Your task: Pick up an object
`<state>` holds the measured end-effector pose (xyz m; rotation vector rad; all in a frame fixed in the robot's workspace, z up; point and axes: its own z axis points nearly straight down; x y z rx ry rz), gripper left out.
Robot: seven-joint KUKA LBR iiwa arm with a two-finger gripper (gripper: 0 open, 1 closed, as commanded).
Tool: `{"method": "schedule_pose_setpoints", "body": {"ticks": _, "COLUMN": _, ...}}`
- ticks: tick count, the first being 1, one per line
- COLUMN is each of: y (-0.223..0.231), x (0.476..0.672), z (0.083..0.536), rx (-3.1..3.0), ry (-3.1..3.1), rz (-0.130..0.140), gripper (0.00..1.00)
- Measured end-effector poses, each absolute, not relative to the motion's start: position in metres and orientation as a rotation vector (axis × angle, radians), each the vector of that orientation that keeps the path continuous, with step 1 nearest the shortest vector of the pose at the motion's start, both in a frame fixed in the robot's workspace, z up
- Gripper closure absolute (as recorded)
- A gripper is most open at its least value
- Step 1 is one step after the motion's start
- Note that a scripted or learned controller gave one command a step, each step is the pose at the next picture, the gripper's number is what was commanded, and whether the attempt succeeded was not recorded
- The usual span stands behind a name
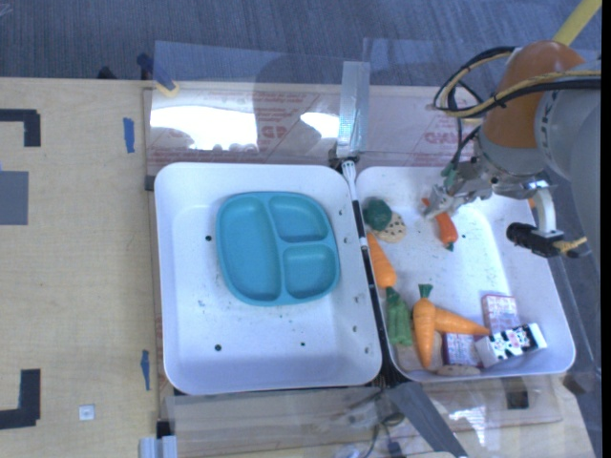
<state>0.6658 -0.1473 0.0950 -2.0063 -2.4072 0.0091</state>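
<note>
Setting: a pale wooden bench (pixel 67 256) sat on blue-grey carpet, with two shallow white bins side by side and a clear plastic sheet behind them.
Left bin: the left bin (pixel 181 313) held a teal divided plate (pixel 279 247) lying flat near its middle.
Right bin: the right bin (pixel 520 275) held the loose items, mostly along its left wall and near corner.
Arm: the grey arm (pixel 563 141) with its orange band reached in from the right, above the far part of the right bin.
Gripper: the gripper (pixel 447 203) hung over the far middle of the right bin; a small orange carrot piece (pixel 446 228) appeared to sit between its tips, so the claw looked clenched on it, though the view was small.
Other items: a dark green round piece (pixel 377 212) by the divider, a long carrot (pixel 381 261) below it, a green vegetable (pixel 398 319), a larger carrot (pixel 441 321), and small printed boxes (pixel 504 336) at the near corner.
Handling: the carrot piece was probably a light, stiff plastic toy, smooth and tapered, so likely to slip.
Where to hold: across its thicker middle seemed safest, not the narrow tip.
</note>
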Motion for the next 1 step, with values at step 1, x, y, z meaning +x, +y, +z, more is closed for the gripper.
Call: {"method": "schedule_pose_setpoints", "body": {"ticks": 1, "y": -0.0117, "x": 0.6584, "z": 0.1915, "rx": -2.028, "ry": -2.408, "rz": -0.020, "gripper": 1.00}}
